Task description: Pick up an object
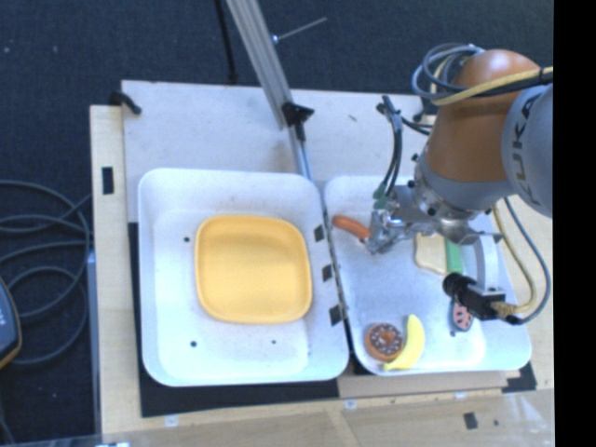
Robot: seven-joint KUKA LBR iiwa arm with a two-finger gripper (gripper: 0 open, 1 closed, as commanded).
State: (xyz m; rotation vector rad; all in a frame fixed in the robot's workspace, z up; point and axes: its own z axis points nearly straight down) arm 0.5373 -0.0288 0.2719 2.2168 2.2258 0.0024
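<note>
The right bin [402, 298] holds several small items. An orange carrot-like piece [351, 225] lies near its upper left corner. My gripper [379, 238] hangs just right of that piece, its tip low over the bin floor beside the piece's right end. A brown round donut [382, 341] and a yellow banana [411, 344] lie at the bin's front. A green stick [453, 255] and a cream flat piece [430, 254] sit partly under the arm. A reddish slice [461, 316] lies at the right.
The left bin [158, 203] holds a square yellow plate [252, 268]. A metal pole [264, 54] slants down to the divider between the bins. Cables [37, 250] lie off the bench at the left. The arm's orange band [475, 128] overhangs the right bin's back.
</note>
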